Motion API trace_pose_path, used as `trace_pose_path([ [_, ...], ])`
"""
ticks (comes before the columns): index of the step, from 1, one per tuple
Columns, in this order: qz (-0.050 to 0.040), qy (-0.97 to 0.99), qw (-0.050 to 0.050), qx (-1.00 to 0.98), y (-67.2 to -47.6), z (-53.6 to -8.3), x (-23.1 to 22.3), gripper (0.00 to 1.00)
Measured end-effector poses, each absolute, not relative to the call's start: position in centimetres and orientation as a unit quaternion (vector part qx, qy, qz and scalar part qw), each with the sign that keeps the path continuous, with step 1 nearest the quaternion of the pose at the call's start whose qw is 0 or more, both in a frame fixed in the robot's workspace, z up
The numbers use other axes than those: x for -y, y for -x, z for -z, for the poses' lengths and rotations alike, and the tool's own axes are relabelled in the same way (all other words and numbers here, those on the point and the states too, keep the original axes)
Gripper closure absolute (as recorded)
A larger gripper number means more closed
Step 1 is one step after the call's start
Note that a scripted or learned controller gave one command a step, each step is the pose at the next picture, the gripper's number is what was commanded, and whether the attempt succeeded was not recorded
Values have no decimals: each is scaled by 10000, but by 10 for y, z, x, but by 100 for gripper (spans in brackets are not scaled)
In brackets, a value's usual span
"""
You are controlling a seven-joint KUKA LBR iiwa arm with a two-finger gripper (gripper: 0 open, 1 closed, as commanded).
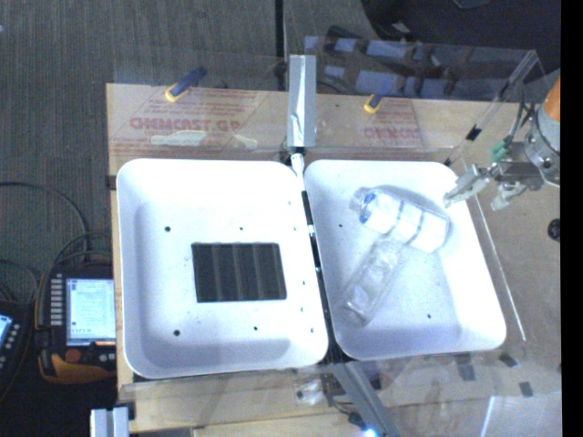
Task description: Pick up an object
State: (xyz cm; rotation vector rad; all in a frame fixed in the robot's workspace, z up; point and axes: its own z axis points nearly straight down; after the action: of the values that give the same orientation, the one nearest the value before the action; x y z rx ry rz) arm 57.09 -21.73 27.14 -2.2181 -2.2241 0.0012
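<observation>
Two clear plastic bottles lie in the right bin (483,328). One has a blue cap (401,217) and lies across the bin's upper middle; the other (372,280) lies slanted below it, touching it. In the left bin (146,189) a black ribbed rectangular panel (239,271) lies flat. My gripper (480,192) hangs over the right bin's upper right corner, just right of the capped bottle. Its two fingers are spread open with nothing between them.
A metal post (301,98) stands behind the seam between the bins. A clear acrylic sheet (410,98) runs along the back of the bench. A control pendant (77,312) with cables lies on the floor at the left.
</observation>
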Motion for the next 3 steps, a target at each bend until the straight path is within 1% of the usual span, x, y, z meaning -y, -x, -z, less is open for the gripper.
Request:
trace_pose_path([
  [1,-2,6288,5,7776,-622,-182,135,0],
  [2,-3,5942,-11,8043,-649,-94,113,0],
  [3,38,5973,-65,8020,-613,-92,121,0],
])
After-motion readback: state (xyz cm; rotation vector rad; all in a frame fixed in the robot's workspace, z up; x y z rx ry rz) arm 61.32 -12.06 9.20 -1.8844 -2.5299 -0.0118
